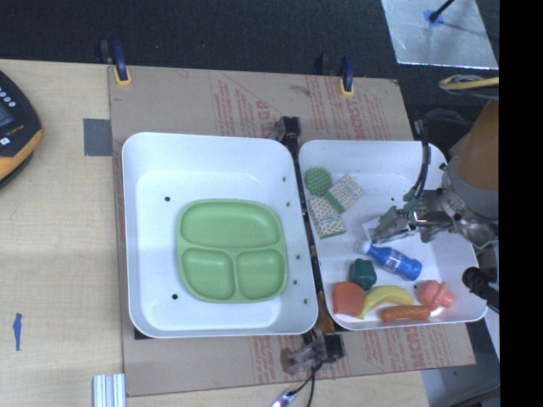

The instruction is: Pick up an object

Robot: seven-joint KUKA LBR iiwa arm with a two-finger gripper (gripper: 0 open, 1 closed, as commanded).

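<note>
One blue bottle (pixel 394 262) lies slantwise, white cap toward upper left.
Gripper (pixel 384 227) just above it, seemingly parted, grasping nothing.

The brown cardboard sheet (pixel 254 108) under the two bins carries faded red printing in slanted lines, but the letters are too blurred to read. The yellow-and-black device (pixel 13 134) at the left edge shows small grey buttons with no legible markings. No other text, label or number can be made out.
</note>
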